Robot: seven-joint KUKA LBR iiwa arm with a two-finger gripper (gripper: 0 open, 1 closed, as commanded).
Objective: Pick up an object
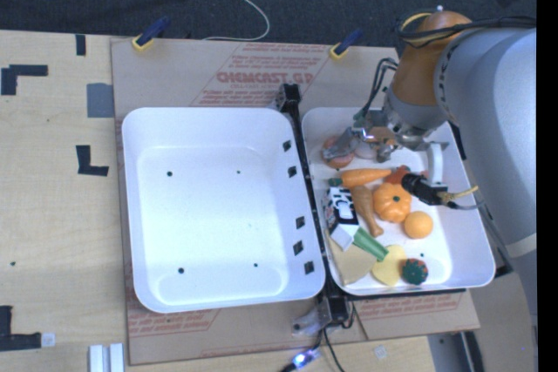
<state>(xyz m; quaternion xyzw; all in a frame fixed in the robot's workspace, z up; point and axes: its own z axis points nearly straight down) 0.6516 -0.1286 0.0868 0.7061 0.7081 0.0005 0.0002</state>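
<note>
A single fixed camera was mounted above the worktop (52,187) and looked down at a slant. The far edge of the worktop lay toward the top of the frame, with dark floor beyond it. The left bin (139,187) and the right bin (475,266) both fell within the frame at medium range, side by side near the centre. The arm (488,91) entered from the right edge of the frame.

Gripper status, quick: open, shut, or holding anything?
Two-finger gripper: low over the far end of the right white bin, above the toy food; whether it is open, shut or holding something cannot be told.
</note>
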